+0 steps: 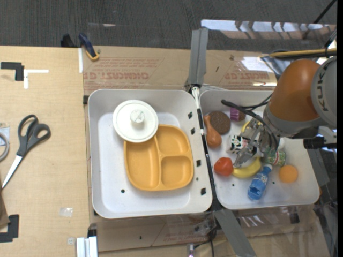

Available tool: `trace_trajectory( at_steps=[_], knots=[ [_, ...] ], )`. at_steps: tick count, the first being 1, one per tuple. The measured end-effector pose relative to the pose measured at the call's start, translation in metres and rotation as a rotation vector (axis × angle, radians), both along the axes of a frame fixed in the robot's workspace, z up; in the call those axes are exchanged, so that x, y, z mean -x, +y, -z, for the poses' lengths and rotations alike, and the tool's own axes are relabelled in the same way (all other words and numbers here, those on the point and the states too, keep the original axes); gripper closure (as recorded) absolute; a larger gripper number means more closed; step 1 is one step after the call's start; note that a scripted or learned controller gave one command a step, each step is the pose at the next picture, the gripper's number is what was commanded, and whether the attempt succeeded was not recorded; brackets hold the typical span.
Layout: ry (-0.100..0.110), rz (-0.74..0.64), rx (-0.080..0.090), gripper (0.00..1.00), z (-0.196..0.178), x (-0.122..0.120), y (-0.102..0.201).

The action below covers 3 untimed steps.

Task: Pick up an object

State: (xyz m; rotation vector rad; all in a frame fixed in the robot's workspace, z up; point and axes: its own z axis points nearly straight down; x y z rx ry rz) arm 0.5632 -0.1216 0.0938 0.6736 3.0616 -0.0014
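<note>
My gripper (245, 153) reaches down into the right bin (300, 196) from the right, its tip low among the toys. It hovers over or touches the yellow banana (247, 169) and a black-and-white toy (236, 142). A red tomato (223, 166) lies just left of the banana. Close by lie a blue bottle (258, 186), an orange ball (288, 173), a green can (275, 157), a brown round piece (218, 121), an orange carrot-like piece (213, 135) and a purple item (235, 113). The wrist hides part of the pile.
The left bin (102, 159) holds a yellow divided tray (159, 159) with a white round lid (135, 120) over its upper left corner. Scissors (24, 141) lie on the bench at far left. A blue clip (88, 46) sits at the cardboard's top edge.
</note>
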Motion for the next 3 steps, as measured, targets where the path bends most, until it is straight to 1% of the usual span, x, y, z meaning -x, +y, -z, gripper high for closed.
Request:
trace_trajectory(
  at_steps=[1, 2, 3],
  knots=[
    [-0.004, -0.003, 0.002, 1.00, -0.010, -0.002, 0.000],
    [0.005, -0.164, -0.001, 1.00, -0.141, -0.008, -0.052],
    [0.004, -0.164, -0.001, 0.00, -0.141, -0.009, -0.052]
  ],
)
